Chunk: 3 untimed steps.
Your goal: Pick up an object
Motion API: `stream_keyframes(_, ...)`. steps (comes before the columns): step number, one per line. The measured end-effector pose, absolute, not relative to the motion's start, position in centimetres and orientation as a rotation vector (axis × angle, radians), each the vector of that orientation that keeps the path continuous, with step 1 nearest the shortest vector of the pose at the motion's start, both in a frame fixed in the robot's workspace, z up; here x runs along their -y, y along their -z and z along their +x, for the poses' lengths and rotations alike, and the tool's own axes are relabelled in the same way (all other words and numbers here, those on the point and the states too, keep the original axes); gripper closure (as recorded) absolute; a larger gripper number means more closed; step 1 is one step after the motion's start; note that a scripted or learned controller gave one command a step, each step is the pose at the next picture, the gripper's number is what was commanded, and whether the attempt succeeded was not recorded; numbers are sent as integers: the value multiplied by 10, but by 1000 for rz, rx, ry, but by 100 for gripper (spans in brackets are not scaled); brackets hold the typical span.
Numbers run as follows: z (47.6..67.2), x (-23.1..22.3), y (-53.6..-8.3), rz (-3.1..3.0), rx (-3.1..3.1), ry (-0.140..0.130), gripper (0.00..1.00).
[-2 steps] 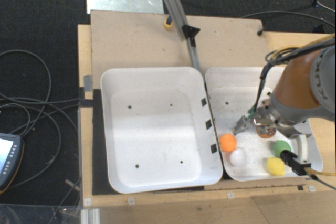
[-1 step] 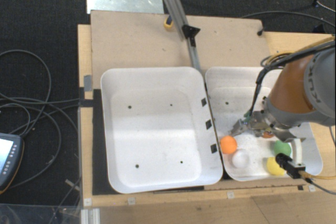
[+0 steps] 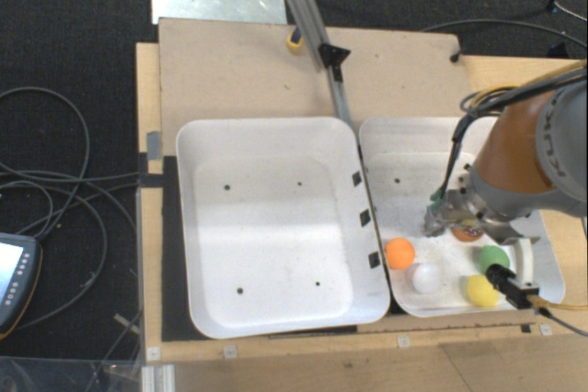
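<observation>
In the right bin [image 3: 404, 161] lie an orange ball [image 3: 400, 253], a white ball [image 3: 425, 278], a yellow object [image 3: 481, 290], a green object [image 3: 493, 259] and a brown-orange item [image 3: 468, 232] partly hidden under the arm. My gripper [image 3: 442, 218] hangs low in the right bin, just up and right of the orange ball and beside the brown-orange item. The wrist blocks the view of its tips. Nothing is visibly held between them.
The left bin [image 3: 211, 151] sits beside the right one, with black clips along the shared wall [image 3: 364, 216]. A slanted grey pole [image 3: 308, 9] crosses the back of the bench. Cables run along the arm at the right.
</observation>
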<state>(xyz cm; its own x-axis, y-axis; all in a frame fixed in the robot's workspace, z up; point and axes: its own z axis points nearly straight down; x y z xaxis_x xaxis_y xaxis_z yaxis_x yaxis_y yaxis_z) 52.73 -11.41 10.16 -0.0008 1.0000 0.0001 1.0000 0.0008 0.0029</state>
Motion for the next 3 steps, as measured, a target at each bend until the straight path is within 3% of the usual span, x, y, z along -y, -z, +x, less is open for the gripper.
stream_keyframes(2, 544, 116, -219, 2210, -2223, -7, 100)
stream_keyframes(3, 545, 116, -256, 2211, -2224, -5, 100)
